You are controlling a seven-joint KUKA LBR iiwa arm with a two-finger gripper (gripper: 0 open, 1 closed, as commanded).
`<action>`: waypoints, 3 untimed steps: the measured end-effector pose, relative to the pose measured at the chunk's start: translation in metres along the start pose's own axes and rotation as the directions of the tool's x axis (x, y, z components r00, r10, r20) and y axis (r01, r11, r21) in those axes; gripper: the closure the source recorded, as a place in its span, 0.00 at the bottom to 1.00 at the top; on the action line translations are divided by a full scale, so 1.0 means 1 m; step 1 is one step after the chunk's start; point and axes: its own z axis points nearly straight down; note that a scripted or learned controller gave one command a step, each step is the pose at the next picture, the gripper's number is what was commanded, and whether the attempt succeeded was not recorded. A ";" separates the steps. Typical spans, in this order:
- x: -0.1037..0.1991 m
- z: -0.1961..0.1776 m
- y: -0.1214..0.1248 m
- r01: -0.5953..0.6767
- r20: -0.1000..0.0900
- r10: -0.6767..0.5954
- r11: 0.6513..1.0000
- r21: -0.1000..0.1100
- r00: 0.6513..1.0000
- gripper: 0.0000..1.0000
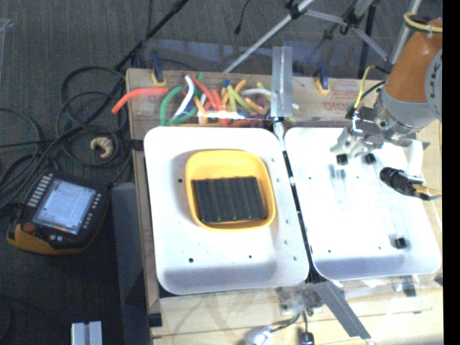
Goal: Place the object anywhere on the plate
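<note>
A yellow plate lies in the left bin. On it rests a dark, ridged rectangular object, flat and covering most of the plate's middle. My gripper hangs over the far part of the right bin, well to the right of the plate. Its two fingertips stand apart, open, with nothing between them. A small dark piece lies near the right bin's front right corner.
Coloured tubes are heaped behind the left bin. A metal post rises behind the divide between the bins. A black connector with a cable hangs off the wrist. A teach pendant lies on the floor at left.
</note>
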 end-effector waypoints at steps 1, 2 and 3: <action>0.024 0.027 -0.085 0.073 -0.004 -0.073 0.997 0.002 0.997 1.00; 0.109 0.005 -0.105 0.089 -0.004 -0.089 0.996 0.000 0.996 1.00; 0.156 0.015 -0.078 0.239 -0.002 -0.239 0.971 -0.001 0.971 1.00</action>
